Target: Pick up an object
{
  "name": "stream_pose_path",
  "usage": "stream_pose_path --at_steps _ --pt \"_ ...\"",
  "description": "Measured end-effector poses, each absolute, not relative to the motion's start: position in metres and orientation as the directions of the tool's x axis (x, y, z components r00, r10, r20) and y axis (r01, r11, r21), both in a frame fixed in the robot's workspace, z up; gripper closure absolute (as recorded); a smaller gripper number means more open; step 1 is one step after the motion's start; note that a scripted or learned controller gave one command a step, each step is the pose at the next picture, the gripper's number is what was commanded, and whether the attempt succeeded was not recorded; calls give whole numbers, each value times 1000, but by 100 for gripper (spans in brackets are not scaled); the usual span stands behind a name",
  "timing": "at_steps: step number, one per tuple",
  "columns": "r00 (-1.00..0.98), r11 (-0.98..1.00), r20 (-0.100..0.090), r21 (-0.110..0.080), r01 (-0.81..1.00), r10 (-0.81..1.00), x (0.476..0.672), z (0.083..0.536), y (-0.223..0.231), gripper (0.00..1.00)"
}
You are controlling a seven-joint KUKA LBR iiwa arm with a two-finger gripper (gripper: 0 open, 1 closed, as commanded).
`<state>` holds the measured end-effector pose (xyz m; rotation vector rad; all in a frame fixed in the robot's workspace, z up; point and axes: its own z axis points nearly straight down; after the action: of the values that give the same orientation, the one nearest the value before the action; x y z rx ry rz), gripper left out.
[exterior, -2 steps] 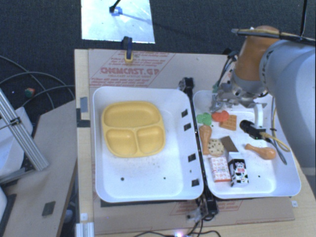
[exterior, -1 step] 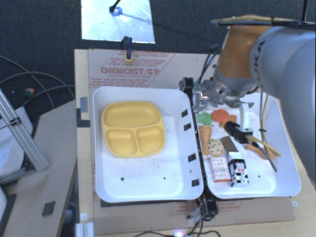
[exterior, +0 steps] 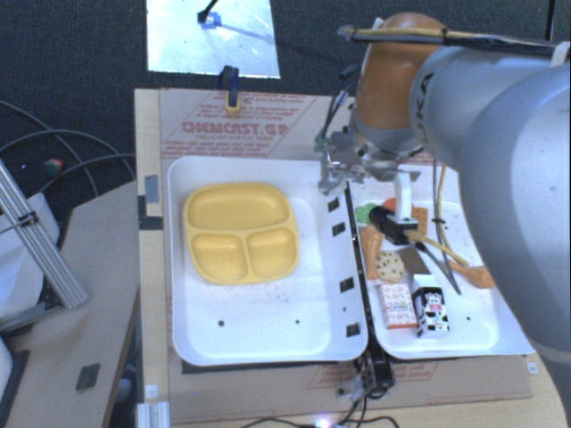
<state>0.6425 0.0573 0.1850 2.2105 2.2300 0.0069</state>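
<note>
The right bin (exterior: 464,335) holds a jumble of small items. Among them are a round cookie (exterior: 389,266), a pink-and-white packet (exterior: 398,304), a small black-and-white carton (exterior: 432,311), an orange cone-shaped piece (exterior: 370,237), a green piece (exterior: 365,212) and a dark-handled utensil (exterior: 426,253). A yellow divided plate (exterior: 241,232) lies in the left bin (exterior: 268,341). My gripper (exterior: 332,178) hangs over the far end of the ridge between the two bins, above the green piece's left side. Nothing shows in its grasp.
The grey arm and its orange band (exterior: 397,78) cover the right bin's far right part. A cardboard sheet (exterior: 236,123) with a blue-and-yellow clamp (exterior: 231,92) lies behind the bins. The left bin's near half is bare white floor.
</note>
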Motion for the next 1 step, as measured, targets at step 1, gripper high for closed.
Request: stream_pose_path --at_steps 1 --pt "-10 10 2 0 1000 1000 636 137 148 100"
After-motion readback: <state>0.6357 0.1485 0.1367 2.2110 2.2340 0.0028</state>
